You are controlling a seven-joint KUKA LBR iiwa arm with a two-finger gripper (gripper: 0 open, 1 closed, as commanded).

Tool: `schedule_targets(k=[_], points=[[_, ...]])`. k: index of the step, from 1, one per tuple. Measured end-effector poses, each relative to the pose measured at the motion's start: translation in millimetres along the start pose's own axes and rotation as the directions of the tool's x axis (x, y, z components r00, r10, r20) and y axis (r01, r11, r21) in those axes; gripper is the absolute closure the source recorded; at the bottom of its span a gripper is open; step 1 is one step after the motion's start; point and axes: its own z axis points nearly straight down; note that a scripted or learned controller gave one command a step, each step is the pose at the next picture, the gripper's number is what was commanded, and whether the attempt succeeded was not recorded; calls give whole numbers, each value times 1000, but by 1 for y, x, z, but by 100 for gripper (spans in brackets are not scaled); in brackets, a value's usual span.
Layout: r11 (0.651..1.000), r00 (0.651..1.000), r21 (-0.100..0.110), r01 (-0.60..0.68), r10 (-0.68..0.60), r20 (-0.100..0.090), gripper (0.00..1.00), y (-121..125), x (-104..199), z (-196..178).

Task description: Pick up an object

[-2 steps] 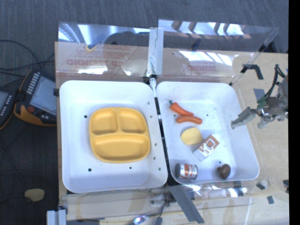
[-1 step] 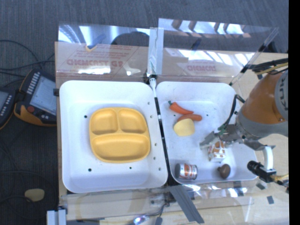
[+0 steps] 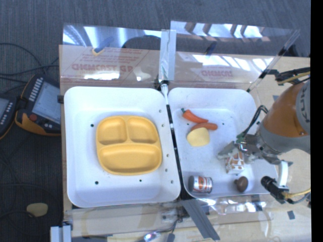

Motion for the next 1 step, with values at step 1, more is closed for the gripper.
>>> schedule_targets(k=[1], points=[[1000,1000,-2,-2,2,1,100,1,0,-9]])
